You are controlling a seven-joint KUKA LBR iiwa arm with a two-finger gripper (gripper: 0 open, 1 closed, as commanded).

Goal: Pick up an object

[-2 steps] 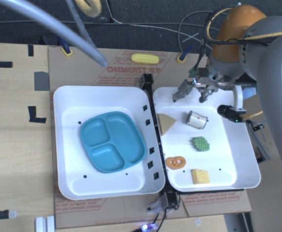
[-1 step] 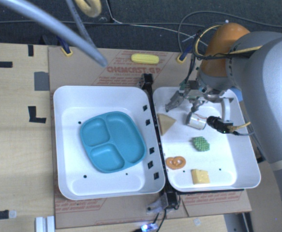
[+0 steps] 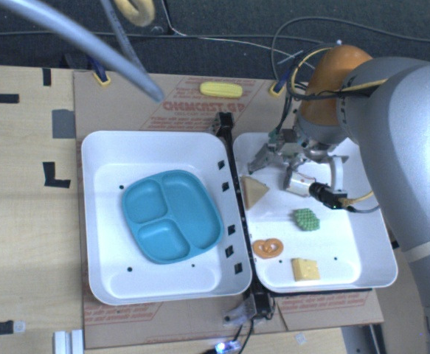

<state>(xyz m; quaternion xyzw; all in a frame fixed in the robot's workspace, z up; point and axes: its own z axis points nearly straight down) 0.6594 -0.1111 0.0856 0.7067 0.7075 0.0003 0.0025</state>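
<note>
Camera view: tan wedge [image 3: 254, 192] lies just beside tool [image 3: 262, 161].

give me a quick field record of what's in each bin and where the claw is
left bin: blue divided plate, lying flat
right bin: tan wedge by the left wall; green textured piece mid-bin; pretzel and yellow block near the front edge
claw: low over the right bin's back part, above the tan wedge
claw hold: cannot tell
outside bins: yellow banana-like item on the cardboard behind the bins
</note>
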